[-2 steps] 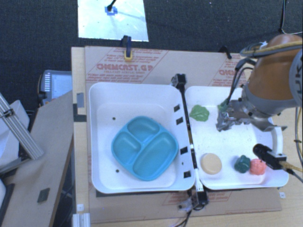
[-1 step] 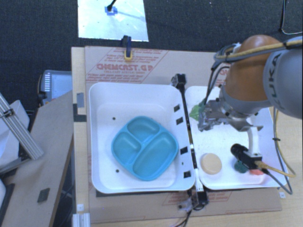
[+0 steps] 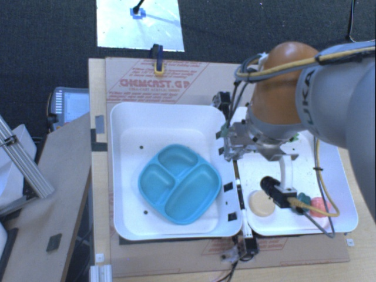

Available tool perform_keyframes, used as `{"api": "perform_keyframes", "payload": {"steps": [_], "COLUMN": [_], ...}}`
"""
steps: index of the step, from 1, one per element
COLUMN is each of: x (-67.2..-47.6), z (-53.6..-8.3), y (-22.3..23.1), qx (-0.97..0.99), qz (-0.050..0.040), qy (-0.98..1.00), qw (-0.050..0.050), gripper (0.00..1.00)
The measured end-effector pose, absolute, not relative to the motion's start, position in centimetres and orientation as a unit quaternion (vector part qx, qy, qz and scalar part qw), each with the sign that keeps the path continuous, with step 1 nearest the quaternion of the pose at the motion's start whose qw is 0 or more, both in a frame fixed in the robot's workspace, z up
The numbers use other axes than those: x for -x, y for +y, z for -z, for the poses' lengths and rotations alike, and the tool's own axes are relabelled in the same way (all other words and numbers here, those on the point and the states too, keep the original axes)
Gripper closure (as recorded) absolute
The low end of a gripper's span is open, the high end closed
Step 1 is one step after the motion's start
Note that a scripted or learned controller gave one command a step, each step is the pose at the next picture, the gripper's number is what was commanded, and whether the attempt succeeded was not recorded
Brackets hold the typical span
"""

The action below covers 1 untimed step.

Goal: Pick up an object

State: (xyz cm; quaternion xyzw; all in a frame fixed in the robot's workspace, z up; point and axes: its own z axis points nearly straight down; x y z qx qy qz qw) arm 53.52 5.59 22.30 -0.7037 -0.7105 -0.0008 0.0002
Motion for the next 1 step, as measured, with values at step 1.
{"api": "perform_keyframes", "payload": {"steps": [1], "x": [-54.67], "z": [-22.65], "y": [10.23], "qx": [0.704], "qz": [0.0015], "qy": [-0.711], "qw": [0.0], "gripper": [1.0]}}
